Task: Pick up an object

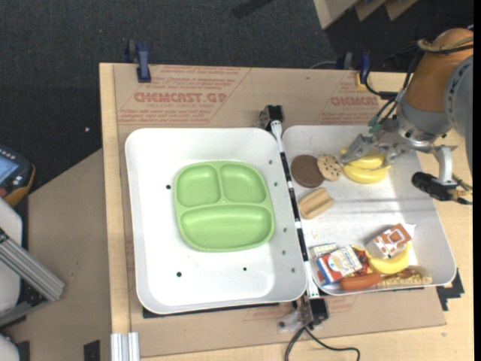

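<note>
My pincer [370, 150] sits low over the banana [366, 169] at the far end of the right bin [421, 201], ready to grasp it, though I cannot tell its opening.

The arm [443, 81] is cut off by the right edge, the gripper [370, 150] covers the upper part of a banana [367, 171] so the state of its grasp cannot be told, and the heaped items [368, 265] in the right bin's near corner overlap, their print too small to read.
</note>
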{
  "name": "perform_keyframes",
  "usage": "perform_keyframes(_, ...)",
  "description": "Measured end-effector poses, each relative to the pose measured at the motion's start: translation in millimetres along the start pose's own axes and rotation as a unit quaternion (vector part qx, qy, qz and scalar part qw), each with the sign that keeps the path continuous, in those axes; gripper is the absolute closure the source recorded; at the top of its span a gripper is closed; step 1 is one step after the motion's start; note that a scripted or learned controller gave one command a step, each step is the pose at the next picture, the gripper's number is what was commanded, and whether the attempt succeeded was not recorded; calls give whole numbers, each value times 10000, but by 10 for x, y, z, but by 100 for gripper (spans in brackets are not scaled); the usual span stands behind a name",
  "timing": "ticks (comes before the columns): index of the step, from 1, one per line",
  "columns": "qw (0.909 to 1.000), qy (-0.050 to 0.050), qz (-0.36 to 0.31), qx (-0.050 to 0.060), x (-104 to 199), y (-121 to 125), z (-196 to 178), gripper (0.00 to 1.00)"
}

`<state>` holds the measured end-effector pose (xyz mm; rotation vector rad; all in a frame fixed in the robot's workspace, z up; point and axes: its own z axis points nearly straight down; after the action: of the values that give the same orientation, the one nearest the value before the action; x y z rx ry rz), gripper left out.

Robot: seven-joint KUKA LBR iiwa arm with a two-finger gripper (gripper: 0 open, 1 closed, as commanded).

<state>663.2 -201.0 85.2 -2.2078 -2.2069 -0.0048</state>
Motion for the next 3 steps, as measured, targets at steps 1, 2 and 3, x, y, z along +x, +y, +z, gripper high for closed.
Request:
perform_keyframes(1,10000,-71,26,-30,-185,-980,-175,0)
perform_keyframes(2,9998,-109,-30,-142,-81,-39,-995,0)
perform_keyframes(3,10000,-62,2,-5,46,-513,77,0)
